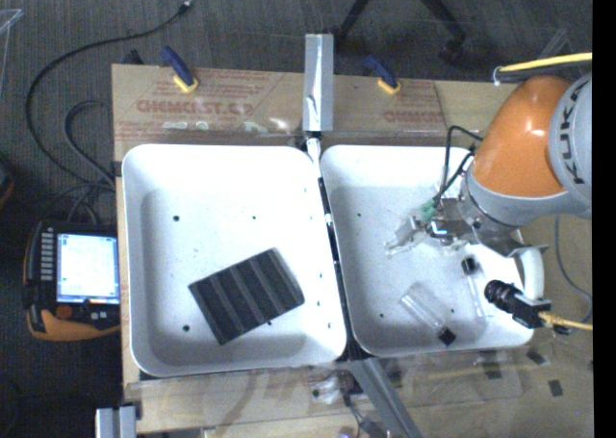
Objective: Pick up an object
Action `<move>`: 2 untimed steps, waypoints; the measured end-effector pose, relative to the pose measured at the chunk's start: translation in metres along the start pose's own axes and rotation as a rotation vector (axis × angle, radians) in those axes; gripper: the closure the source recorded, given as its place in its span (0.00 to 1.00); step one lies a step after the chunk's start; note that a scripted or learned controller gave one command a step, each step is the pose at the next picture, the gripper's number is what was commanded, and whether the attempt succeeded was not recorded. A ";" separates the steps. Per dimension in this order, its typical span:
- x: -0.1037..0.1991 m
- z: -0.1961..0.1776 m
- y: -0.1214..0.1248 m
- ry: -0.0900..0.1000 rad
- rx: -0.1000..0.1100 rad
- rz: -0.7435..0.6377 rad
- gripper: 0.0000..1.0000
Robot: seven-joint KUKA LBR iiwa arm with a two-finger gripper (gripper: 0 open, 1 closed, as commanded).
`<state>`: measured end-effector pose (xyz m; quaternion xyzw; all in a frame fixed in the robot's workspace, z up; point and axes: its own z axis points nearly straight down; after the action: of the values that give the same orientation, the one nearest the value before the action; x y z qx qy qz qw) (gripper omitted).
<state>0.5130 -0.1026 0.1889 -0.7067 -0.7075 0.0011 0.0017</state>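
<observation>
Camera view looks down on a counter with two white bins set side by side. Toward its near right corner, in the right bin, a small black bit lies close to the near wall. Just beyond it is a clear plastic piece, hard to make out against the white. Over in the left bin, toward the near edge, a black ribbed block lies flat at an angle, alone.

A little farther in, the end effector hangs over the middle of the right bin, beyond the clear plastic piece and apart from it. I cannot tell how far open it is, nor whether it has hold of anything; from here nothing looks lifted. I would judge the pick as not yet done, with everything lying on the bin floors. What is left is the descent, the grasp and the lift.

As for writing, the grey arm carries dark letters at its edge that look like the start of KUKA. Along the far edge of the counter, a board bears faded red lettering I cannot read with any confidence. Two blue clamps pinch that far edge.
</observation>
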 end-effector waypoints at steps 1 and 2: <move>-0.053 0.078 0.076 -0.001 -0.001 -0.058 0.00; -0.006 0.098 0.119 -0.005 -0.015 -0.024 0.00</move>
<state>0.6320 -0.1079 0.0901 -0.6982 -0.7158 -0.0026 -0.0055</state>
